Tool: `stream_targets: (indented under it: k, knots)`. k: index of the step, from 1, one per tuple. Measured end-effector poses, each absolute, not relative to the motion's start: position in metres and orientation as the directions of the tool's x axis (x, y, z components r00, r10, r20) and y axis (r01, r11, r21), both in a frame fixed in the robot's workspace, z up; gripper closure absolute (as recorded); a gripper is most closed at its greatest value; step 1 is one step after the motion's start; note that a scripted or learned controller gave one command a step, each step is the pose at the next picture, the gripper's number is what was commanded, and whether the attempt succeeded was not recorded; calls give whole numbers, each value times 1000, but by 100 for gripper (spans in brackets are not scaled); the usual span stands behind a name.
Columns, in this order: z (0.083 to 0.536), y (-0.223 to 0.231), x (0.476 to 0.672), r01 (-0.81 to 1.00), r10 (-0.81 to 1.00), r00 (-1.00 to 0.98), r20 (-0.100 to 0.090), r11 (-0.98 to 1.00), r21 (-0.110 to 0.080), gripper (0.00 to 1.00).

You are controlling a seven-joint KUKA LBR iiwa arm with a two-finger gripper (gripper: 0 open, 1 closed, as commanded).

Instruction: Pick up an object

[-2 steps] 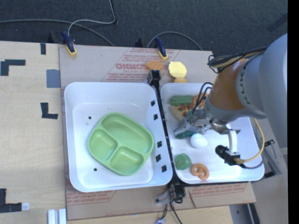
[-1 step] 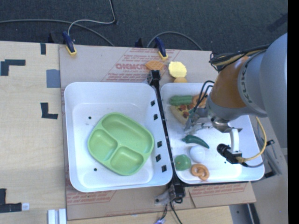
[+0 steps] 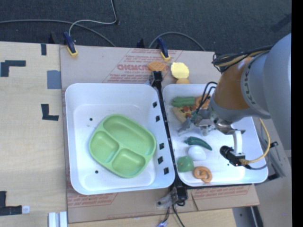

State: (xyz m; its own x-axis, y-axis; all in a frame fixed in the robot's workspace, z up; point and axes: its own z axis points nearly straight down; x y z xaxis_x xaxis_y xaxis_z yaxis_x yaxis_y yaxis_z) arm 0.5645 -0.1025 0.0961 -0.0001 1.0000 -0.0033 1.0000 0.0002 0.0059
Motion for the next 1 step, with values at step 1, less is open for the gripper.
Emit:
stream_targets:
  k: [1]
  knots:
    - [86,-95,608,1000,1000,-1,-1,1,2,0]
